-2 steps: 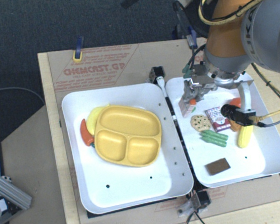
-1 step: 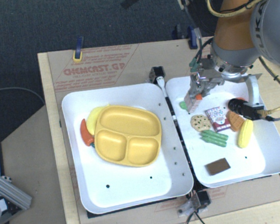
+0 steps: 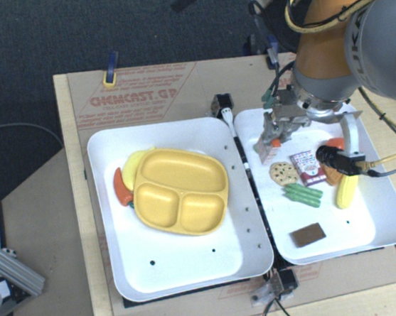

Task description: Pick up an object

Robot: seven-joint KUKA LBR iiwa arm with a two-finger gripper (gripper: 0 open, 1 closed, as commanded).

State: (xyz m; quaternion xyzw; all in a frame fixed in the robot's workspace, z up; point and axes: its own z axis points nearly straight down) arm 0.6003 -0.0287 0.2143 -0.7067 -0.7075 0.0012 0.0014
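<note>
Left bin (image 3: 182, 263): one yellow divided tray (image 3: 180, 190), centred and tilted. A red piece (image 3: 121, 188) and a yellow piece (image 3: 133, 165) show from under its left edge.

Right bin (image 3: 368, 229):
- Cookie (image 3: 281, 173), round, towards the left edge.
- Packet (image 3: 307, 167), just beside the cookie, long axis far to near.
- Green pod (image 3: 303, 195), below the cookie, long axis slanting from far-left to near-right.
- Yellow cob (image 3: 346, 191), towards the right edge, long axis nearly far to near.
- Brown block (image 3: 308, 235), near edge, lying flat.

Gripper (image 3: 271, 141): over the right bin's far-left corner, just beyond the cookie. Whether it is spread or closed cannot be told.
</note>
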